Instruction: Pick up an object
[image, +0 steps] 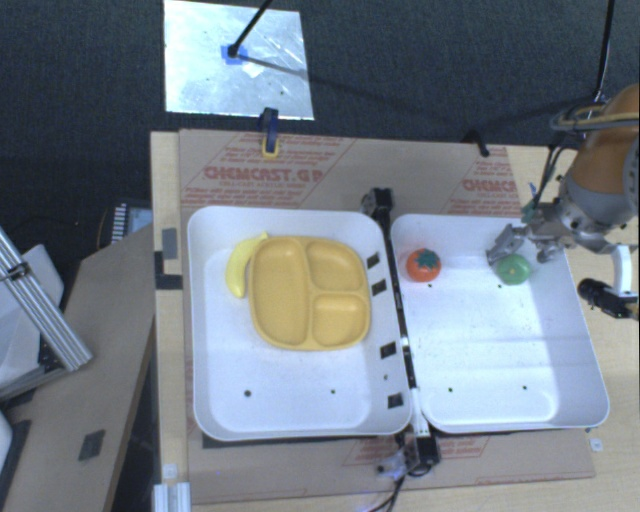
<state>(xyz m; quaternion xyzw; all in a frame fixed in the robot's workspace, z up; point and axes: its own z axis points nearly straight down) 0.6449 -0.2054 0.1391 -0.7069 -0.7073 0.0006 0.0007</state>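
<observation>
Yellow dominated the left bin (215, 400), where a divided plate (307, 292) lay with a banana (238, 266) tucked against its left edge, both well apart from the pincer. Across the divider, an orange-red toy fruit (423, 264) sat in the right bin (500, 390), near the pincer's left side. The pincer (512, 252) hung low at that bin's upper right, a green round object (514, 269) just below its fingertips; whether it was spread or pinching could not be told.

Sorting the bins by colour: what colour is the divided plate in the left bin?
Yellow. The divided plate shows plainly in the camera view, in the left bin.
</observation>
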